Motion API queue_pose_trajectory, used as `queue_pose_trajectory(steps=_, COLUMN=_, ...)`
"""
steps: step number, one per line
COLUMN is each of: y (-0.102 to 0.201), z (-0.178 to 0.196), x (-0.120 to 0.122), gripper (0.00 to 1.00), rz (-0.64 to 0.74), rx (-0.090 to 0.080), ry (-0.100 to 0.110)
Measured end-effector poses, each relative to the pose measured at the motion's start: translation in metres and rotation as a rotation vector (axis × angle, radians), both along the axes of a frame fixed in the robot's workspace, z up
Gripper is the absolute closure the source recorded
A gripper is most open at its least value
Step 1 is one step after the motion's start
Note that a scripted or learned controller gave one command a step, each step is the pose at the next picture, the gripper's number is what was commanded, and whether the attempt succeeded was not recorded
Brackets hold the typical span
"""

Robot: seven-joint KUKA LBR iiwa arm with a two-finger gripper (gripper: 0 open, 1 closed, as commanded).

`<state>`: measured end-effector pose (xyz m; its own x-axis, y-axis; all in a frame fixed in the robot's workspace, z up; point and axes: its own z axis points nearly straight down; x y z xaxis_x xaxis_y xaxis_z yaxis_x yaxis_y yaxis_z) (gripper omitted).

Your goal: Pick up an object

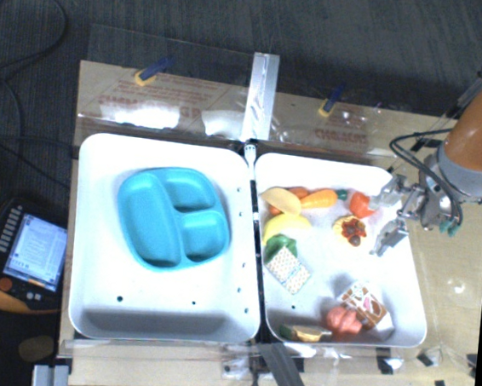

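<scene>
While the grey arm with the orange band (477, 127) reaches in from the right, its two-finger gripper (390, 219) hangs over the upper right corner of the right-hand shallow white bin (415, 288). Both metal fingers (390, 237) point down and to the left, spread apart with nothing between them; the jaws are released. The nearest item is a small yellow and dark red toy piece (352, 229), lying just left of the fingertips, apart from them.

Contents of the right bin, all loose on its floor: an orange carrot-shaped toy (318, 199) and a small red-orange piece (359, 203) along the far wall; a pale yellow banana-like toy (279, 201) and a yellow lemon-shaped toy (283, 227) near the dividing wall; a green piece (280, 246) touching a white checked packet (288, 272); a red and white patterned box (364, 304) resting against a red rounded toy (341, 320) near the front; a small yellow-green item (307, 333) at the front wall.

The left-hand white bin (93, 292) holds a blue plastic tray with three compartments (172, 217), set slightly askew.

A handheld pendant with a lit screen (25, 251) lies on the floor to the left of the bench.
</scene>
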<state>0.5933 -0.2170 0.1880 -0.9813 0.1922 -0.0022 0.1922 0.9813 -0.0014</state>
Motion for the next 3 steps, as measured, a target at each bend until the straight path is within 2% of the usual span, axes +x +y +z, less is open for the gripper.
queue_pose_trajectory(steps=1, y=0.026, z=-0.085, x=-0.013, gripper=0.0, rz=-0.269, rx=-0.002, ry=-0.01)
queue_pose_trajectory(steps=2, y=0.026, z=-0.085, x=-0.013, gripper=0.0, rz=-0.269, rx=-0.002, ry=-0.01)
queue_pose_trajectory(steps=3, y=0.02, z=-0.095, x=0.045, gripper=0.0, rz=-0.69, rx=0.007, ry=-0.009)
